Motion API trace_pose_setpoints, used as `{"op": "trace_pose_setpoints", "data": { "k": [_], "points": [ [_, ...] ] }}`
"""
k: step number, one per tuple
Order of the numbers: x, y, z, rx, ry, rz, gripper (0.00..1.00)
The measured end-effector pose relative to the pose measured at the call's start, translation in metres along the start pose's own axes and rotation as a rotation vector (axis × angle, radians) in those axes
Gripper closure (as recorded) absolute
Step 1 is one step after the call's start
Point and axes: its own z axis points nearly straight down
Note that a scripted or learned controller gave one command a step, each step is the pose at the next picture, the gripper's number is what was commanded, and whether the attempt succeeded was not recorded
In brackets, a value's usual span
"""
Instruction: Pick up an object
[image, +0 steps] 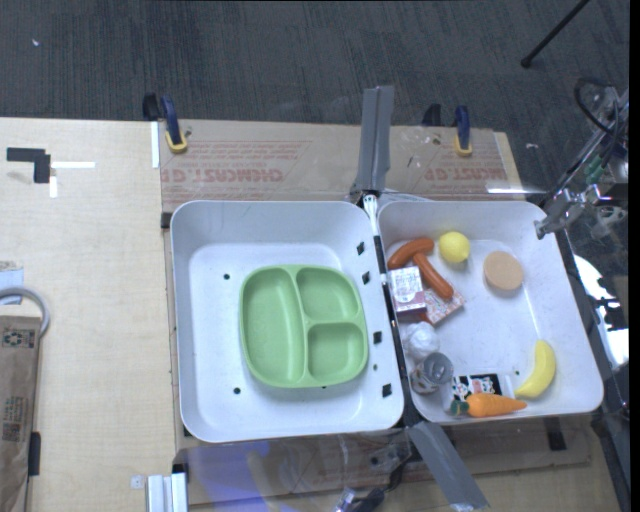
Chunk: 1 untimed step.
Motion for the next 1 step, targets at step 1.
{"op": "trace_pose_setpoints", "data": {
  "k": [1],
  "points": [
    [0.0544,0.0318,0.1135,-0.001,0.0,-0.064,0.0]
  ]
}}
